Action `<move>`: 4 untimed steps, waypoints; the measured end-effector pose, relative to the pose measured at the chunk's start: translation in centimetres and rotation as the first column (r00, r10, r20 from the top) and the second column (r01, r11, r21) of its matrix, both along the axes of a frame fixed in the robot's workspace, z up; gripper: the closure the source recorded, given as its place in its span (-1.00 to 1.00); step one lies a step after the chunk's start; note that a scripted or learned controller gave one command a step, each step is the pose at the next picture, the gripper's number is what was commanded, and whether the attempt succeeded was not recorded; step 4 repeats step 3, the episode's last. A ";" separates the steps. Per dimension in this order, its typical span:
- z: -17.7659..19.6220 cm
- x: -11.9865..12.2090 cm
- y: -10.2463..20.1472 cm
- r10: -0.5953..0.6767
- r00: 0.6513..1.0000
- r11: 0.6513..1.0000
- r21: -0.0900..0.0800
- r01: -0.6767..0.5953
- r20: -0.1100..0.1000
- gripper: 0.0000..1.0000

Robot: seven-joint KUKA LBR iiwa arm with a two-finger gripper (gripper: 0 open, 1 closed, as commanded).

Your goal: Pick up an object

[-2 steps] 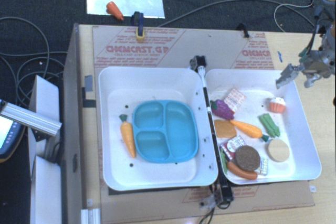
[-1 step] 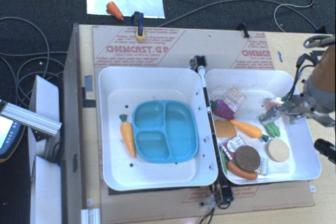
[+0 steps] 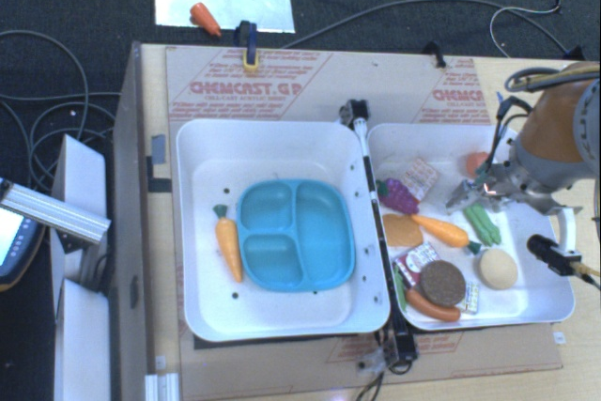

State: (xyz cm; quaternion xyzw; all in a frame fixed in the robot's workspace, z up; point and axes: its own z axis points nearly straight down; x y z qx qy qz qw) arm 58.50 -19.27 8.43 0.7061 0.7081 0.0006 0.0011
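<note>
My gripper [image 3: 472,193] hangs low over the right bin [image 3: 545,310], at its upper middle. Just below it lies a green bean-like piece [image 3: 484,223], with an orange carrot [image 3: 439,229] to its left. A red-orange item [image 3: 476,163] peeks out right behind the gripper. Further left are purple grapes [image 3: 399,196] and a small printed packet [image 3: 420,174]. Toward the front lie a brown round cookie [image 3: 441,281], a pale egg-shaped ball [image 3: 498,269], a red sausage [image 3: 432,306] and an orange flat slice [image 3: 401,230]. Nothing is seen held.
The left bin [image 3: 202,202] holds a blue divided plate [image 3: 296,235] and a second carrot [image 3: 228,244] beside it. The arm's grey body with its orange band [image 3: 554,131] covers the right bin's far right corner. A black part [image 3: 549,254] sticks out over the right rim.
</note>
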 end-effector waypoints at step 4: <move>10.1 0.3 16.6 0.002 1.000 1.000 0.002 -0.002 0.002 1.00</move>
